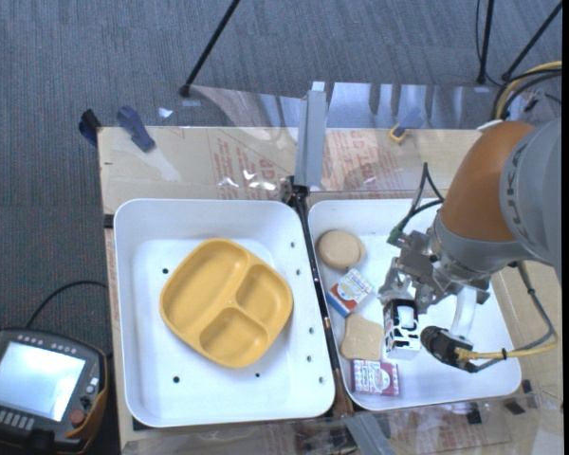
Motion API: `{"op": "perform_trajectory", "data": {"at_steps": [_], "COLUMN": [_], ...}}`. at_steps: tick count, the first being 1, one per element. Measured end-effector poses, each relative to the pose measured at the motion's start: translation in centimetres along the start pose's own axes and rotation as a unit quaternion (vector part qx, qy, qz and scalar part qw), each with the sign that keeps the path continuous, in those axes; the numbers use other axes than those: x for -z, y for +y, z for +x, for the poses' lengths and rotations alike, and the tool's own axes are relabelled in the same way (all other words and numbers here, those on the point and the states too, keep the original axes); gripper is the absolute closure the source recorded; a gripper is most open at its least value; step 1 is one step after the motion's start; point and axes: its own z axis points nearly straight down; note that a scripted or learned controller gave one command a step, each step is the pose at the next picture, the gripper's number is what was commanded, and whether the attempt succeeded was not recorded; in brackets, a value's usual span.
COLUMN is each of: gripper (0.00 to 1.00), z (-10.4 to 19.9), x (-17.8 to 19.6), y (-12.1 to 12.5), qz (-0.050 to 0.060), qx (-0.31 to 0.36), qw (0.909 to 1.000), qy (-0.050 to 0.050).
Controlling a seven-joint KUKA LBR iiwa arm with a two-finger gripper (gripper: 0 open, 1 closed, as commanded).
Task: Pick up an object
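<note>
Left bin (133, 254): yellow divided tray (226, 301) lies flat, well apart from my reach. Right bin (508, 349) holds candidates: round tan piece (339, 249) near divider, small packet (349, 292) below it, tan slice (361, 337), red packet (374, 377) at front wall. My gripper (402, 330) hangs low just right of tan slice, likely lining up grasp there. Whether it's apart or together, cannot tell; nothing seen clamped.
</note>
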Motion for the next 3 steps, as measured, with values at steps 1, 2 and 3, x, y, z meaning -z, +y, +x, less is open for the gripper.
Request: {"op": "perform_trajectory", "data": {"at_steps": [1, 2, 3], "gripper": [1.0, 1.0, 1.0], "z": [-1.2, -2.4, -3.9], "x": [-9.8, -9.9, -10.2], "y": [3.3, -0.3, -1.3], "qz": [-0.009, -0.012, -0.024], "qx": [-0.051, -0.064, -0.281], "qw": [0.9987, 0.9979, 0.9592], "qy": [0.005, 0.006, 0.016]}}
